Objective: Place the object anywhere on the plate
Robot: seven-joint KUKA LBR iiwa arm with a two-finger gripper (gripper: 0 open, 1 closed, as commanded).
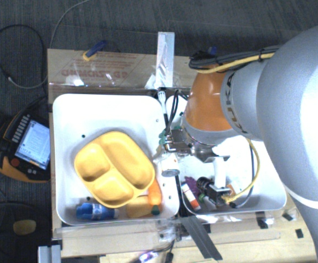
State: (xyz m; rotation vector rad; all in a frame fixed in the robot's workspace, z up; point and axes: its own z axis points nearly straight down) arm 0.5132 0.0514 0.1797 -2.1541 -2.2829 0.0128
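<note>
Snugly, carrot against edge of yellow plate, left bin

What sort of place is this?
Probably a robotics lab: a grey-and-orange robot arm reaches over white bins, one holding a yellow plate, and a control pendant lies on the carpet beside loose cables.

The arm hides most of the right bin; the yellow plate covers part of the toy carrot.
</note>
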